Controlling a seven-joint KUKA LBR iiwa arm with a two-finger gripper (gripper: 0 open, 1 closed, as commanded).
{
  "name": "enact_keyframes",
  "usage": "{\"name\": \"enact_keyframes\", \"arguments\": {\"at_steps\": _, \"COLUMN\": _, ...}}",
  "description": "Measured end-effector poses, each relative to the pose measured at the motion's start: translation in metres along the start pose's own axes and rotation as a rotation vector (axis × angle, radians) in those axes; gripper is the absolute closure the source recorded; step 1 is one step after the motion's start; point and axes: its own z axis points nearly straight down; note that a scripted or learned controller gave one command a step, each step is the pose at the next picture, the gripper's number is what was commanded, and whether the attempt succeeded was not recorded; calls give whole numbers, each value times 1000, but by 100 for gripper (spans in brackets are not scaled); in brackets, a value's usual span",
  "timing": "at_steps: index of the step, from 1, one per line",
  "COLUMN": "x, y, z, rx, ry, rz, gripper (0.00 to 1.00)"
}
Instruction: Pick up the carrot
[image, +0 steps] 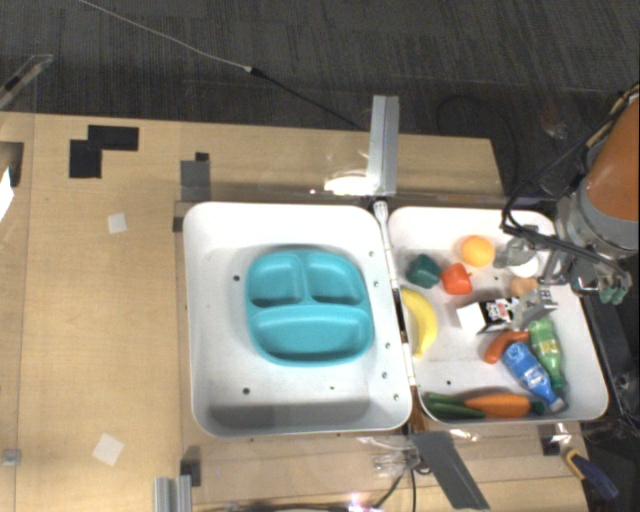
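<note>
Looking down on a bench (120, 330) with two white bins side by side: left bin (215, 300) taken up by a teal divided plate (305, 305), right bin (590, 395) crowded with small food items. Reaching in from the right over the far right part of that bin, an arm (610, 185), with the gripper (530, 292) hanging above a black and white card (490, 315) and a green bottle (545, 345). Cannot tell how wide the pincer stands; nothing seen gripped in it. Lying flat along the near wall of the right bin, the carrot (497, 405), probably rolled there against the rim, with something green (450, 406) just at its left end. Well apart from the gripper, and untouched. Probably calls for a move toward the near side, with a blue bottle (527, 370) just beside the carrot and likely to crowd the grasp. Further left, a banana (422, 320); at the far side, an orange (477, 250).
</note>
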Motion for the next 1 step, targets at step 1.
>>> {"name": "enact_keyframes", "arguments": {"at_steps": 1, "x": -71, "y": -8, "z": 122, "rx": -3, "ry": 8, "rz": 152, "gripper": 0}}
